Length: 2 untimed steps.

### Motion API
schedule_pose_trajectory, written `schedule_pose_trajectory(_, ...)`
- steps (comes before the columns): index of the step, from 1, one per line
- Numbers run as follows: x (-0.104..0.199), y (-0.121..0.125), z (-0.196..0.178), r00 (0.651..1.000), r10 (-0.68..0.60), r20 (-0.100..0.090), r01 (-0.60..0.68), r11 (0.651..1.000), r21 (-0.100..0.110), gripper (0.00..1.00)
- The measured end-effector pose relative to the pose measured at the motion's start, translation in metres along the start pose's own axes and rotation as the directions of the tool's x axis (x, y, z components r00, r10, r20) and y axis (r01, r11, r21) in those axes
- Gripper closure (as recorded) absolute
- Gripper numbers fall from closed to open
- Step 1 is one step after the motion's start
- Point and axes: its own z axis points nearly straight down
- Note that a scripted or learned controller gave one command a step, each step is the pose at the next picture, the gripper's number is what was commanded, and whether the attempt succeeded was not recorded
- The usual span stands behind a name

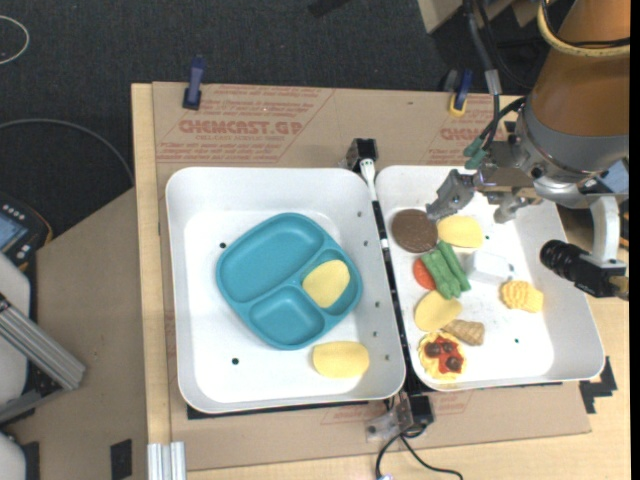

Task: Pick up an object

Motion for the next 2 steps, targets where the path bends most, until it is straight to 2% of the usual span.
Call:
schedule_pose_trajectory(1,0.034,0.005,0.148,1.000,0.000,0.000,0.000,1.000,0.025,0.00)
schedule_pose_trajectory(2,-0.003,0.046,0.140,1.000,0.006,0.004,-0.006,1.000,0.005,0.00)
